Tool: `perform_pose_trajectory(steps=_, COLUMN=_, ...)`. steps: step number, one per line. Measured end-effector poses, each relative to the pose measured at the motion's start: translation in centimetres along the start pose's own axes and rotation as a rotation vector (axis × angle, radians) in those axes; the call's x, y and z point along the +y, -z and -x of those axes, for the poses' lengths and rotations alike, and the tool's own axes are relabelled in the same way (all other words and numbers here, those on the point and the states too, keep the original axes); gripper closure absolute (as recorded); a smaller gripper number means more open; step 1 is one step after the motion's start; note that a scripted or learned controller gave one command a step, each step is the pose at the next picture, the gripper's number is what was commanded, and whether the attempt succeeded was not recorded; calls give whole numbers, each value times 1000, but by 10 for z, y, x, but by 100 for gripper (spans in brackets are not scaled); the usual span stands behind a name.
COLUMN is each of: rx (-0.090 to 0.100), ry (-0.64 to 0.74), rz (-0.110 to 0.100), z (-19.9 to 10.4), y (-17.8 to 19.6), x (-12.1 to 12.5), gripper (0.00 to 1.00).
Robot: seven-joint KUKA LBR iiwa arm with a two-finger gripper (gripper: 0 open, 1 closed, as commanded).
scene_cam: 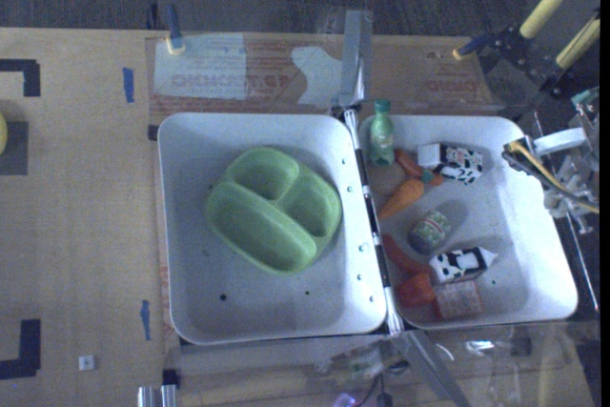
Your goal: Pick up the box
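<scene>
Cow-patterned white carton box [461,263] lies lower right in the right white bin [548,291], beside a reddish packet [460,299]. My tool [562,169] waits at the right edge, grip state unclear; I judge approach comes next.

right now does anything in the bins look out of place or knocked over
Nothing looks spilled or damaged. The green divided tray sits askew in the left bin. In the right bin, the toys are crowded at its left side, and both cow-print cartons lie on their sides.
</scene>
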State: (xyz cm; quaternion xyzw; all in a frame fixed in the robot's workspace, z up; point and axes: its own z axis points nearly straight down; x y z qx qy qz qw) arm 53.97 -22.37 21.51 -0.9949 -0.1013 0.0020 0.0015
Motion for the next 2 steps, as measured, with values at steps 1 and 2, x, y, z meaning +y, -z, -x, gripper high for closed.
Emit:
perform_pose_trajectory(steps=1, rx=-1, ry=-1, rz=-1, z=-1, y=8, x=1, gripper=100)
perform_pose_trajectory(steps=2, rx=-3, ry=-3, rz=-2, z=-1, y=16, x=2, gripper=100)
